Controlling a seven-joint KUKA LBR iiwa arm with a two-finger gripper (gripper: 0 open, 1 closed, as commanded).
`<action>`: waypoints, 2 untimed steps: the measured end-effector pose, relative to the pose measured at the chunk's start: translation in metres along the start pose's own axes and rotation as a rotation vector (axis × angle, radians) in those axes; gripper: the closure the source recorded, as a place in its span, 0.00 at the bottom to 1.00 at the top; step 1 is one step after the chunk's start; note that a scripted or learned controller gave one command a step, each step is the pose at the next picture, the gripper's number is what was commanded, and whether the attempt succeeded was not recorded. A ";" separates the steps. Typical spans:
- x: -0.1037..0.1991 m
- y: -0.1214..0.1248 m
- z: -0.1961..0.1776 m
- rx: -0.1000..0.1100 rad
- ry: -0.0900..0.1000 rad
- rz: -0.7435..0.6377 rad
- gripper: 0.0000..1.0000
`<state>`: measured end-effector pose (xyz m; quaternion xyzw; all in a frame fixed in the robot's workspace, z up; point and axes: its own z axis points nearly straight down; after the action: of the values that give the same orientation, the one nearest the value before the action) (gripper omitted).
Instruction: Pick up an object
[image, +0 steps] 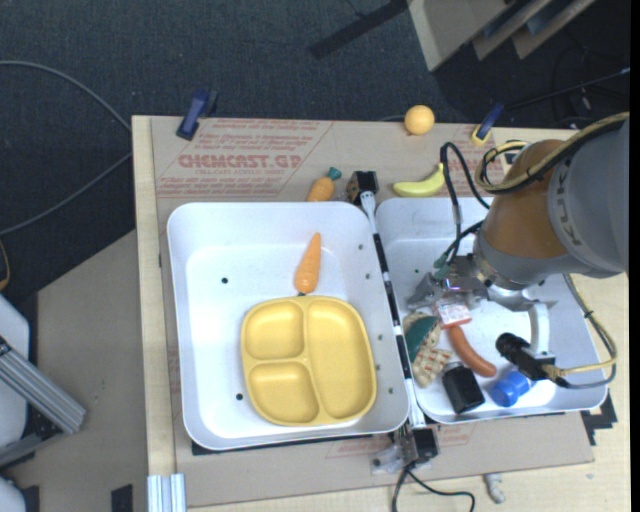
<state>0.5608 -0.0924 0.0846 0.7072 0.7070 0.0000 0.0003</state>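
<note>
The arm is in over the right bin (590, 330), and the gripper (452, 292) sits low just to the right of the divider between the bins; whether it is spread or pressed together, I cannot tell from this angle. Just below the gripper lies a sausage (470, 352), with a waffle-patterned piece (430, 355) to its left and a green item (418, 327) above that. Further down from the sausage there's a black block (463, 388) and a blue cup (511, 387) beside it. Across the divider, the left bin (200, 250) holds a yellow divided plate (305, 360) with a carrot (309, 263) just above it. Beyond the right bin's far rim rests a banana (420, 184).
</note>
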 end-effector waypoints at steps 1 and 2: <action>-0.004 -0.055 0.001 0.003 0.001 0.001 0.00; -0.033 -0.035 0.000 -0.001 -0.001 0.001 0.00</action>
<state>0.5258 -0.1258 0.0845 0.7075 0.7067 0.0000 0.0009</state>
